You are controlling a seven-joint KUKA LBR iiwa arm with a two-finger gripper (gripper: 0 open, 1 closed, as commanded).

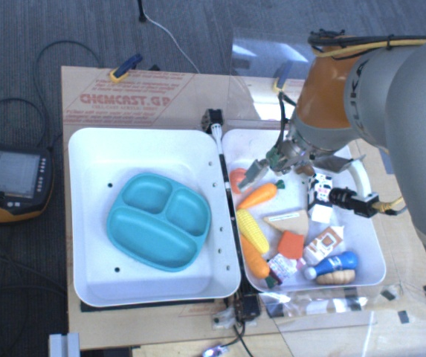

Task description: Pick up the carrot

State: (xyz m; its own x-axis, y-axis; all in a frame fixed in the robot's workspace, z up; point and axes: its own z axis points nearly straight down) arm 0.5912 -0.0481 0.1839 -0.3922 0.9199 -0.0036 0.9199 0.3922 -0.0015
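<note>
Nearest the camera, along the lower edge of the right bin [376, 270], lie a blue-and-white bottle-shaped item [334, 263], a tan bread-like piece [337, 277] just beneath it, and a small wrapped packet [281, 266]. Beside these sit a small carton [324, 243] and an orange block [291, 244]. A pale wedge [287, 220] rests just above the orange block.

Left side of the same bin: a yellow corn cob [251, 229] lies at a slant, with a second orange, carrot-like piece [255, 259] directly below it, touching or nearly touching its lower end. A red item [236, 177] sits in the upper left part of the bin, partly hidden.

Carrot [258, 195]: lying tilted in the upper left part of the right bin, green top toward the right, orange tip toward the left, just above the corn cob. It rests on the bin floor.

Hand [266, 166]: positioned just above and beside the carrot's green end. Its two fingers [255, 172] stand apart, and nothing is seen between them. The arm [346, 95], grey with an orange band, enters from the right and covers the upper right part of the bin.

Left bin [94, 155]: holds a teal divided plate [159, 220] with three compartments, set roughly in the middle.

Table [123, 99]: brown board with red lettering under both bins. A control pendant [8, 181] with a screen lies off the table to the left, on the carpet [49, 13].
</note>
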